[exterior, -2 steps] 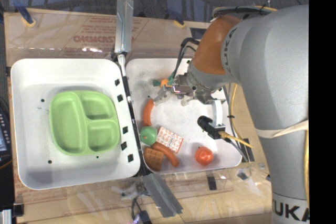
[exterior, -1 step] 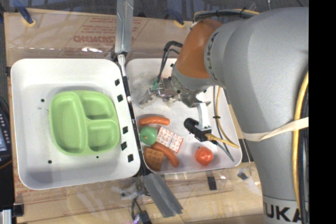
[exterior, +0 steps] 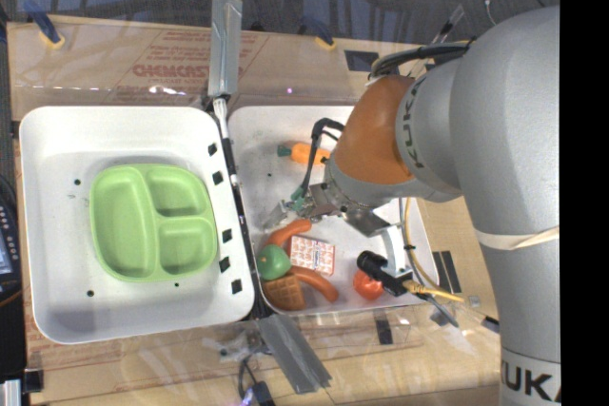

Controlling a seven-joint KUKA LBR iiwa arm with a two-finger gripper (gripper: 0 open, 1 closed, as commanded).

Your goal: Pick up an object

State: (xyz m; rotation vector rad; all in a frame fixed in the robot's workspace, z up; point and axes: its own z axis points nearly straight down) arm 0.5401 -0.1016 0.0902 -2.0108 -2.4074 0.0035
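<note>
My gripper (exterior: 298, 202) hangs low in the right bin (exterior: 255, 136), near its middle. It is just above an orange-red sausage (exterior: 289, 230) that lies slanted below it. Nothing can be seen held in it. An orange carrot piece (exterior: 306, 152) lies behind the gripper, partly hidden by the wrist. In front lie a red-and-white patterned packet (exterior: 312, 254), a green rounded toy (exterior: 274, 262), a brown piece (exterior: 284, 293), a second orange sausage (exterior: 320, 284) and a red tomato-like toy (exterior: 366, 286).
The left bin (exterior: 48, 147) holds a light green divided plate (exterior: 152, 222). The bulky grey arm (exterior: 495, 138) covers the right bin's right half. A taped divider (exterior: 226, 157) separates the bins.
</note>
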